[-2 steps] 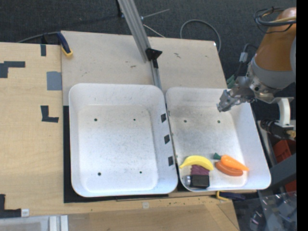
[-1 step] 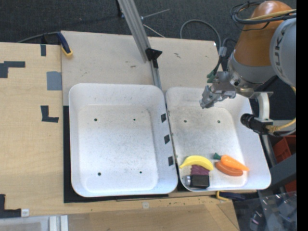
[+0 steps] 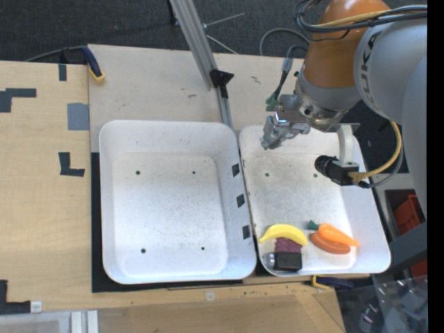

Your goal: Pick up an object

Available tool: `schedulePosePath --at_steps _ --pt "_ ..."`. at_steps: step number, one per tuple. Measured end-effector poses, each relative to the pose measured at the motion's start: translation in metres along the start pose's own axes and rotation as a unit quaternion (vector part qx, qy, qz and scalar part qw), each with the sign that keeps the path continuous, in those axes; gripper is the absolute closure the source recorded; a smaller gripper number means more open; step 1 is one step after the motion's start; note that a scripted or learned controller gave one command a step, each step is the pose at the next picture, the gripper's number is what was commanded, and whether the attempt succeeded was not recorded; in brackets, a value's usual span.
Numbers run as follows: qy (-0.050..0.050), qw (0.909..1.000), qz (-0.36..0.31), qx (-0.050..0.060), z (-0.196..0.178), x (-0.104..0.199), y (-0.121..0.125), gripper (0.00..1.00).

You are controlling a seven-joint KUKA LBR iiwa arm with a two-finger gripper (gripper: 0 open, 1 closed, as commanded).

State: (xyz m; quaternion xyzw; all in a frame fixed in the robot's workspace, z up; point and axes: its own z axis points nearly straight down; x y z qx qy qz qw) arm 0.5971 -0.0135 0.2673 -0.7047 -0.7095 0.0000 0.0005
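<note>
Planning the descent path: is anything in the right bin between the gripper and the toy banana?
Nothing visible does. The gripper hangs over the right bin's far end; bare floor lies between it and the banana at the near end.

Robotics lab; industrial arm (image 3: 361,40) over 2 white bins (image 3: 111,186); taped bench (image 3: 41,151); loose cables (image 3: 388,165).

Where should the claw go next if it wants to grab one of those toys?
Probably toward the near end of the right bin. The gripper sits over the bin's far end, while the banana, the carrot and a dark block all lie bunched at the near end. The carrot looks the easiest target, since it lies a little apart from the other two.
</note>
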Motion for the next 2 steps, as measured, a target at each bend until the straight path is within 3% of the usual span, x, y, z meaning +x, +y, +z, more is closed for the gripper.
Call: schedulePosePath --at_steps 2 --pt "0.000 1.0000 0.001 0.001 0.038 0.105 0.032 1.00"
